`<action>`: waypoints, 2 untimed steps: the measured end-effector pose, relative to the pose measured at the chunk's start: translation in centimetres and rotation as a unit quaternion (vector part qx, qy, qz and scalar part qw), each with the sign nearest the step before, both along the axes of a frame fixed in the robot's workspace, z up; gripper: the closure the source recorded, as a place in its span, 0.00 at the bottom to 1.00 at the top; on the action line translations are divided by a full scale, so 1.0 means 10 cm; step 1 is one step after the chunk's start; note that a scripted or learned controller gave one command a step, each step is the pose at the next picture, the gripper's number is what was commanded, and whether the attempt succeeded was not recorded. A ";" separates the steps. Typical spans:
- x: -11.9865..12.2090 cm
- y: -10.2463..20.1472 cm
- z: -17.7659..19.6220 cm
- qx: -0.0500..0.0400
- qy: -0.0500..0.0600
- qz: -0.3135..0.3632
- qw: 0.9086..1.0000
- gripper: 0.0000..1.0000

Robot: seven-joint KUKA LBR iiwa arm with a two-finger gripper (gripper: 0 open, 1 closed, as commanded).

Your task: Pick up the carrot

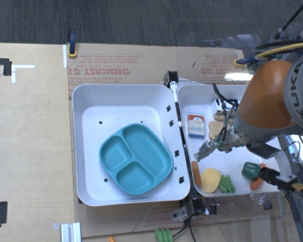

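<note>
The carrot (196, 171) is lying against the left wall of the right bin (207, 96), beside a yellow toy (210, 179). The gripper (208, 150) is hovering just above it, fingers (202, 153) spread and holding nothing. A teal tray (136, 158) is sitting in the left bin (91, 105).

You have two bins side by side on the bench: the left bin (83, 150) holds a divided tray (136, 159), lying a little toward its front. In the right bin (192, 96), a small carton (196, 125) sits near the back left. Along the front left wall lies the carrot (196, 172), with a pear (210, 180) just right of it. The gripper (208, 150) hangs above the middle, between the carton and the pear.
</note>
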State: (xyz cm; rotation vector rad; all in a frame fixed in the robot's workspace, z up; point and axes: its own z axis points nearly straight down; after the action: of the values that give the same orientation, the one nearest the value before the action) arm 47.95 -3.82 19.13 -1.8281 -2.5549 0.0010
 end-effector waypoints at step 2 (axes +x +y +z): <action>-0.01 -0.64 -0.79 0.000 0.000 0.156 0.988 0.00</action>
State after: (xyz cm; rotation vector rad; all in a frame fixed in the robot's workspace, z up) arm 47.82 -10.26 11.24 -1.4078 -2.8085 0.0005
